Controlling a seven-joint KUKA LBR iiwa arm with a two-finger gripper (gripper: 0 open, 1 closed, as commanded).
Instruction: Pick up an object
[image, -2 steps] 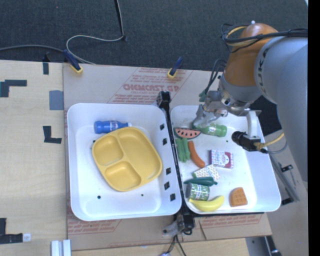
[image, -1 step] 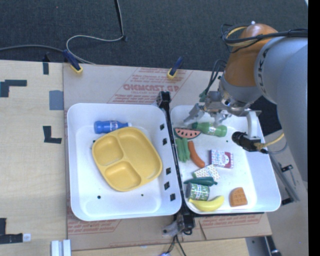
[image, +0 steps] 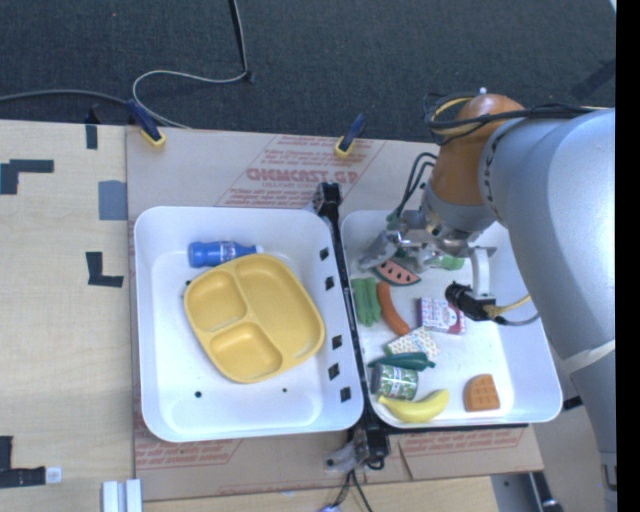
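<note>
While the gripper (image: 408, 250) hangs just above the watermelon slice (image: 398, 271), its grip state stays unreadable.

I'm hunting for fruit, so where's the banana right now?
The banana lies in the right bin, along its near edge, just below the green can and left of the orange biscuit.

Both bins, left (image: 160, 400) and right (image: 530, 385): smooth white plastic, slight sheen. Yellow divided tray (image: 255, 318): matt plastic. Blue bottle (image: 218, 253), upper left of its bin: glossy plastic. Bench sheet (image: 290, 175): matt brown cardboard, red print. Floor (image: 320, 60) along the frame top: rough dark carpet. Arm shell (image: 560, 210), right: smooth grey, satin finish; orange band (image: 462, 165) glossy. Can (image: 397, 381): shiny metal with a printed label.
</note>
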